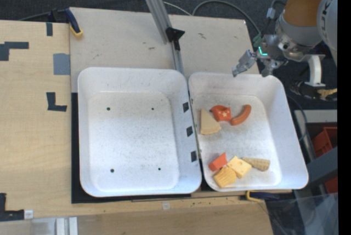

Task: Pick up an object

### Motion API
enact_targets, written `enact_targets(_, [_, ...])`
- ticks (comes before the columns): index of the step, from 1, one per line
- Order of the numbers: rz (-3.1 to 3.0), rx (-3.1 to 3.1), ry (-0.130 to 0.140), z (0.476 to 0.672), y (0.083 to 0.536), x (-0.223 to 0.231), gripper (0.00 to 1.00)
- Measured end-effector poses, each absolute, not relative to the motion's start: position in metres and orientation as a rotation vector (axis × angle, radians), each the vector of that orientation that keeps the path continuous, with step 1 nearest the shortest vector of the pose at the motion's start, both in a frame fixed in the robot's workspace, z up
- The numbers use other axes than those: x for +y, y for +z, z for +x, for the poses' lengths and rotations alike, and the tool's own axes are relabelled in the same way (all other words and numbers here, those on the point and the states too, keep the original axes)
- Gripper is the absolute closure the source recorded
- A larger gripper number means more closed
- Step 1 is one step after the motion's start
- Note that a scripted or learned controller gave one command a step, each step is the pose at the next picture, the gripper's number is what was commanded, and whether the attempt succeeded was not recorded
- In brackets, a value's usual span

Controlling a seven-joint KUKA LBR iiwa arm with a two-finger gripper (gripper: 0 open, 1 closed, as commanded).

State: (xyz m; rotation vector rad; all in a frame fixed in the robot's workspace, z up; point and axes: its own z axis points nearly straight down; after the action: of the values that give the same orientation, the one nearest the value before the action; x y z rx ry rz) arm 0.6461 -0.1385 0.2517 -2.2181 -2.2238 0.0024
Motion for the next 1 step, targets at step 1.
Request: enact_targets(1, [-2.216, -2.22, 0.008, 0.6482, 0.1874, -0.1386, 0.0])
